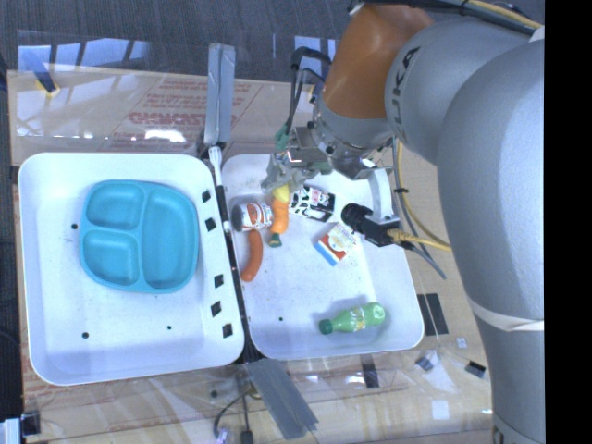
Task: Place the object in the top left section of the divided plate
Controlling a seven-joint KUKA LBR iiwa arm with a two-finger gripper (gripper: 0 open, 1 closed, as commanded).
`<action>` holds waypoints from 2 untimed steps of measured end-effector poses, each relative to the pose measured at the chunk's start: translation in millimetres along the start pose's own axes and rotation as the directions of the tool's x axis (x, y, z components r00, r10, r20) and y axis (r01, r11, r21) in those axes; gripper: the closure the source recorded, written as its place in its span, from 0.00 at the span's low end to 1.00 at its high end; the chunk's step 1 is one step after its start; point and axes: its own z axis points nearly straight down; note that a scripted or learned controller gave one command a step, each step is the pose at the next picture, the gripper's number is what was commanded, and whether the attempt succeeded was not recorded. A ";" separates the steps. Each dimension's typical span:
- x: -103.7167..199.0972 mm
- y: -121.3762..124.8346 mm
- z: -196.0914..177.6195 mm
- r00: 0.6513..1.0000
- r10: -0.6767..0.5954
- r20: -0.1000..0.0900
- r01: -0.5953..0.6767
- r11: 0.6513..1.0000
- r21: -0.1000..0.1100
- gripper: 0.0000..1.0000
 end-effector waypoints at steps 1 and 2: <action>-12.1 17.0 42.2 0.993 0.116 0.000 -0.116 0.993 -0.001 1.00; 76.4 10.2 15.4 0.997 0.078 0.001 -0.078 0.997 -0.005 1.00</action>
